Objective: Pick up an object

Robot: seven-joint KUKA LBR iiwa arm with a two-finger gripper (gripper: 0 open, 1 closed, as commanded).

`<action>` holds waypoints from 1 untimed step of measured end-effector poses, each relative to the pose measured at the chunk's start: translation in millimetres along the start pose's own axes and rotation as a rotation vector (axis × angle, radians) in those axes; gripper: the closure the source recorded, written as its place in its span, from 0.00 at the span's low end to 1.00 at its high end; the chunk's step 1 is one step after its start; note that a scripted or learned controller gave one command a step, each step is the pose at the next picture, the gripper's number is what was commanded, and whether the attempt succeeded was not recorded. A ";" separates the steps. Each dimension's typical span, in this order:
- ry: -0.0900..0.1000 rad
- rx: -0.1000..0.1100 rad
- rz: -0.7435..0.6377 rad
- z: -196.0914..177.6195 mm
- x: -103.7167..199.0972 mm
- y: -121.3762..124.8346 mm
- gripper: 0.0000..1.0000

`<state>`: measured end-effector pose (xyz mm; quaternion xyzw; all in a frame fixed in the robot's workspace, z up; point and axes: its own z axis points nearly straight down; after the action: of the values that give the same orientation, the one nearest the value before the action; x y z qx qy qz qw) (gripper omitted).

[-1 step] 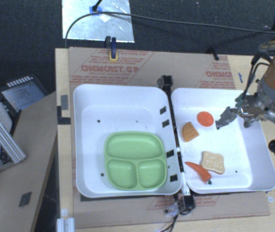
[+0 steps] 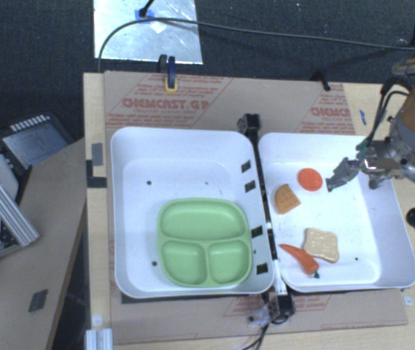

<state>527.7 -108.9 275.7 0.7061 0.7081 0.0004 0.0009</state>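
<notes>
The right bin (image 2: 393, 246) holds four small food pieces on its floor. A round orange-red disc (image 2: 310, 179) lies near the middle of the bin's far half. Just beside it, toward the divider, lies a tan waffle-like piece (image 2: 286, 198). Nearer the front edge lies a pale slice of toast (image 2: 322, 244) with a darker crust. Touching or almost touching its left corner is a red chilli (image 2: 299, 258), set at a slant, with a dark stem end. The end effector (image 2: 338, 176) hangs over the right bin, just right of the disc and apart from it, with nothing between its fingers. How far the fingers stand apart cannot be told from this angle. The left bin (image 2: 130, 195) holds a green three-compartment plate (image 2: 203, 240) toward its front. Both bins rest on a cardboard-covered worktop (image 2: 214, 100).
</notes>
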 end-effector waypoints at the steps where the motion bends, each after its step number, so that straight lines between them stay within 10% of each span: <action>1: 0.001 0.003 0.002 43.0 -2.7 -4.4 0.00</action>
<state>523.4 -111.6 232.6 0.7068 0.7074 -0.0003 -0.0004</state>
